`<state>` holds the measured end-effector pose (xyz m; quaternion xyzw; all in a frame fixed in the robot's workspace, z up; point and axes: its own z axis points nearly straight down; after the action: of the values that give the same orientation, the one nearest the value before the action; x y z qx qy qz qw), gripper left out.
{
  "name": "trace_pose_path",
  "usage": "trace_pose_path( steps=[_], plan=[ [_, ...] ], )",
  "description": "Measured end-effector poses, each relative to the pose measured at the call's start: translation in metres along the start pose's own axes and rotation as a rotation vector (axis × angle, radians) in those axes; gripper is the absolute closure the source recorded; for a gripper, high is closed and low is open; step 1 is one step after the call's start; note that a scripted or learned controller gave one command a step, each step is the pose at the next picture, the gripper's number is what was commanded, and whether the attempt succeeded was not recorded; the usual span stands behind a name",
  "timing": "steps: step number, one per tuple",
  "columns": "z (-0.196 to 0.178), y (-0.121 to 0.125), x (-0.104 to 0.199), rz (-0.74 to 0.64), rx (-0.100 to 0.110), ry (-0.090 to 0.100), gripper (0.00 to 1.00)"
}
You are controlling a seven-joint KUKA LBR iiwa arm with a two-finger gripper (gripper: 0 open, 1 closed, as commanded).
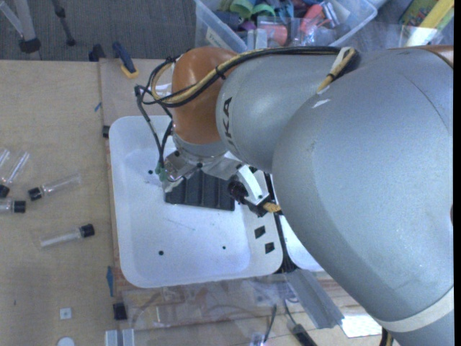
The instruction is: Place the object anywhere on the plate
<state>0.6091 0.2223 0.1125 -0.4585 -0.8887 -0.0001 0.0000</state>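
My gripper shows as a black block below the orange wrist band. It is low over the upper middle of the left white bin. A small green and white bit sits at the gripper's left edge, and I cannot tell whether it is part of the tool or a loose object. The big grey arm covers nearly all of the right bin and the left bin's right side, so whatever lies there is hidden.
Two small dark specks lie on the left bin's floor. Several clear vials with black caps are scattered on the bench to the left. A clear tub of colourful toys stands at the back, and a blue clamp lies beyond the bin's back left corner.
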Motion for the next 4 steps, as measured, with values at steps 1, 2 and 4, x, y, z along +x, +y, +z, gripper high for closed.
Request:
trace_pose_path(
  steps=[1, 2, 4],
  plan=[
    [0.021, -0.071, 0.005, -0.444, -0.006, -0.003, 1.00],
    [-0.045, -0.012, -0.022, -0.219, -0.004, -0.002, 1.00],
    [-0.075, 0.013, -0.014, 0.867, 0.007, -0.001, 1.00]
  ],
)
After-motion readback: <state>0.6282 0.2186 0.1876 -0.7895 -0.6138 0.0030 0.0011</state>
